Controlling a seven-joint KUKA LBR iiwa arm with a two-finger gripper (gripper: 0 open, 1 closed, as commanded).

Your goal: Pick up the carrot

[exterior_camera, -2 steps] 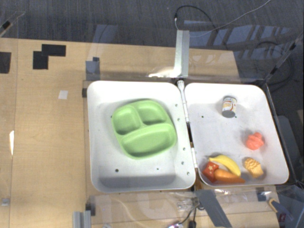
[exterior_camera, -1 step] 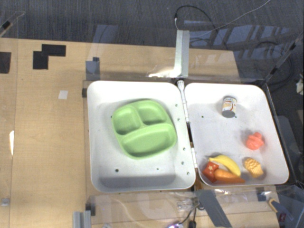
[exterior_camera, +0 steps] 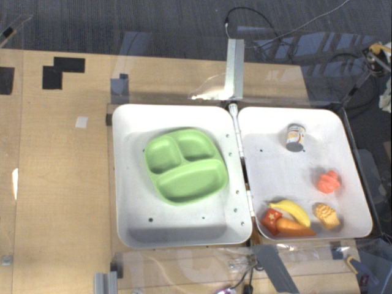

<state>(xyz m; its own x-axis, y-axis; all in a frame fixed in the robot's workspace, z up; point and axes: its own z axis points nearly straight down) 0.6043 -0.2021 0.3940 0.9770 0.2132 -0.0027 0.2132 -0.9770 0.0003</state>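
Observation:
The carrot (exterior_camera: 294,228) is orange and lies on its side at the front edge of the right bin (exterior_camera: 269,164). It touches a yellow banana (exterior_camera: 292,211) just behind it and a red strawberry-like fruit (exterior_camera: 271,218) at its left end.
In the right bin, a small can (exterior_camera: 296,137) stands at the back, an orange-red fruit (exterior_camera: 329,182) lies at the right and a yellow-brown pastry-like item (exterior_camera: 326,215) sits right of the carrot. The left bin (exterior_camera: 131,164) holds a green divided plate (exterior_camera: 211,192).

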